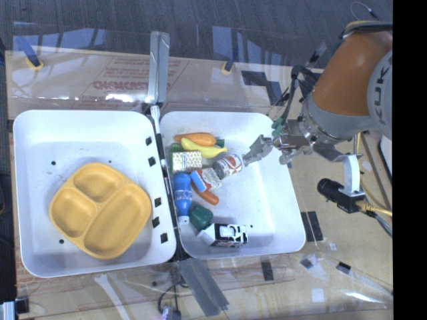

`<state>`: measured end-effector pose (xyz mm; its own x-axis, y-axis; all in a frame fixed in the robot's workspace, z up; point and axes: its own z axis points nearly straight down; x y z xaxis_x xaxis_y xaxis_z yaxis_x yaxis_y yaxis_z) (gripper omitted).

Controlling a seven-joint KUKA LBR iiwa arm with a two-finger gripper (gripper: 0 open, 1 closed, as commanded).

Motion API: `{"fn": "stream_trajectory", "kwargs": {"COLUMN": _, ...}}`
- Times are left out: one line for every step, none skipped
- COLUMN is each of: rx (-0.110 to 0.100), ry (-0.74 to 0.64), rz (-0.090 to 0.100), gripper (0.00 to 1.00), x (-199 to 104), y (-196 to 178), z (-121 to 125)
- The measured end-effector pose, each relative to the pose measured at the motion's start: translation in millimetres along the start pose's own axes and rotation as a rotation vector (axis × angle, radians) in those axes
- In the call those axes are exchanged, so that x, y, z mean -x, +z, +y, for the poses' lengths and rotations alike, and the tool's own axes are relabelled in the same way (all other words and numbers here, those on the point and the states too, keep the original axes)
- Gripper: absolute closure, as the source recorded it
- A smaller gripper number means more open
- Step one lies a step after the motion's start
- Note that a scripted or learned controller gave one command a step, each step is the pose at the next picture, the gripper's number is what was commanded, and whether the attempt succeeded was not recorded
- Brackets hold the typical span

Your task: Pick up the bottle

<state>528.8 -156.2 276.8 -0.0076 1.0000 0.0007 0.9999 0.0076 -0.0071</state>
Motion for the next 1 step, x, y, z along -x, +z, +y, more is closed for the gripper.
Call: {"fn": "stream_trajectory", "kwargs": {"rx": -0.001, "ry": -0.073, "rz": 0.001, "gripper": 0.0, "x": -60.8, "y": 121.4, "z": -51.6}}
